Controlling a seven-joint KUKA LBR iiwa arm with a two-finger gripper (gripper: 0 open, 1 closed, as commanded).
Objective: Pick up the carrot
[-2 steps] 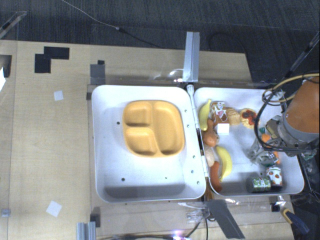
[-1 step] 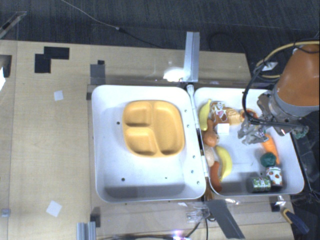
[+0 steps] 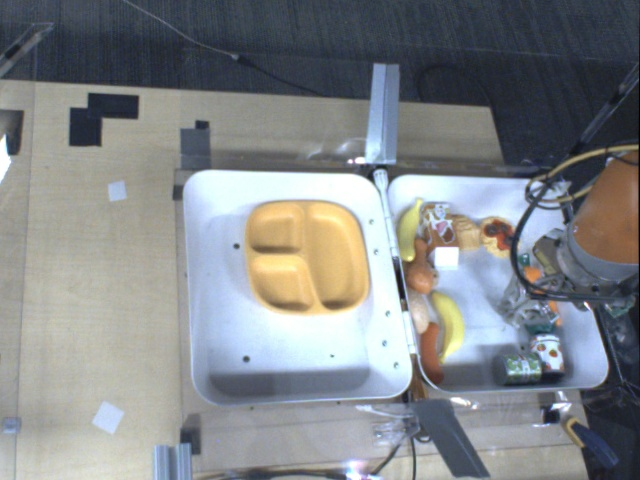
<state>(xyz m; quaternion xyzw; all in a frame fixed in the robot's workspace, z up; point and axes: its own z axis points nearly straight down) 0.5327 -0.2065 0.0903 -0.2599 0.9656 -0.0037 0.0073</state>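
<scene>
While the hand [image 3: 528, 308] hovers, grip unclear, the carrot [image 3: 431, 345] lies well left.

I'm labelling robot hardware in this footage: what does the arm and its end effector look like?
The arm enters from the right, with a broad orange band above a grey wrist ring. Black cables and a yellow one loop around it. The end effector below looks metallic and silvery; finer detail is blurred.

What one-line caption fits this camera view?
Arm's gripper lowered into right bin among bananas and food items; yellow divided plate sits in left bin.
</scene>
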